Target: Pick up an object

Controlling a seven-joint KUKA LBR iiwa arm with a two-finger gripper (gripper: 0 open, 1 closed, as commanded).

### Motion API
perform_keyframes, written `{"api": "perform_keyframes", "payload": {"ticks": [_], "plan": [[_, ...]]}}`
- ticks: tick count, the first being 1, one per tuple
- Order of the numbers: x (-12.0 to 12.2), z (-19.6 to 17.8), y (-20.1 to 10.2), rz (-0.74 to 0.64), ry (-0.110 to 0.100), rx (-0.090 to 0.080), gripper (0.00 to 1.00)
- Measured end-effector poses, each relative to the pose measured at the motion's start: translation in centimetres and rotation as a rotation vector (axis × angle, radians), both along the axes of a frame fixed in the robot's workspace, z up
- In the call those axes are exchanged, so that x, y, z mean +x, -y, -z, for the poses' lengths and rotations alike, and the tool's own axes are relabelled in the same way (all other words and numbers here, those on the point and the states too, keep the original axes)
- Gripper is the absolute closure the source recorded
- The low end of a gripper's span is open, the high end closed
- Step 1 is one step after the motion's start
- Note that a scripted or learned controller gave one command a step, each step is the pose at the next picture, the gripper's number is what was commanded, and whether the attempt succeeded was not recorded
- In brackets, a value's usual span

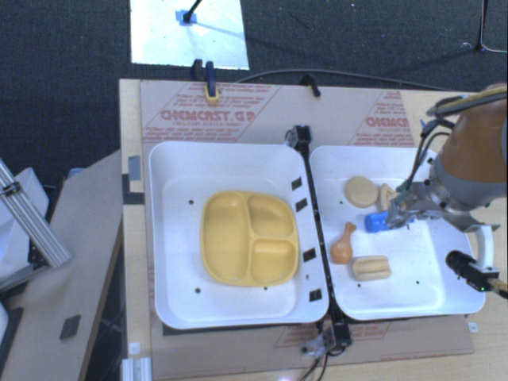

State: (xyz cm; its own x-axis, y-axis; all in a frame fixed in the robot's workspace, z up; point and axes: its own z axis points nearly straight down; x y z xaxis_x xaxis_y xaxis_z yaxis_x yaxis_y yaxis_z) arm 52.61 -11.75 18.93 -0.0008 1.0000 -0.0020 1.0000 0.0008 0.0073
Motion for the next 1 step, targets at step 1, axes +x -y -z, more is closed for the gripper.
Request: {"api": "perform_keyframes", "payload": {"ticks": [1], "plan": [[0.23, -6.47, 0.22, -0.003, 0.002, 0.0, 1.0]]}}
